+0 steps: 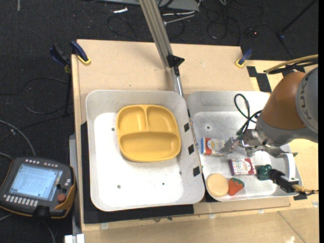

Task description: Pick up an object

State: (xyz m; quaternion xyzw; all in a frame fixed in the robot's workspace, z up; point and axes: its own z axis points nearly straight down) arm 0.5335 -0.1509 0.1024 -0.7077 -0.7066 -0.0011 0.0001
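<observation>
Nearest the camera, at the lower left, sits a teach pendant (35, 185), outside and left of the left bin (101, 135). Left bin contents: one yellow divided plate (149, 132), lying flat near the bin's upper middle. Right of the left bin, across the shared edge, stands the right bin (212, 110), which holds every candidate object. Just right of that edge lies a small white carton (212, 146), long axis running left to right, its far end touching or just beside the gripper (234, 144). Below the carton and further right lies a purple packet (241, 166), long axis also roughly left to right. Along the right bin's near rim sit a pale round disc (217, 185), a red strawberry-shaped toy (236, 186) touching it, and a dark green item (264, 172) further right. Gripper state: finger opening cannot be determined from this view, and no object is seen between the fingers. Handling judgement: the carton is likely light, thin-walled and crushable, with smooth faces. Grasp it across the short axis at mid-length, using low force.
</observation>
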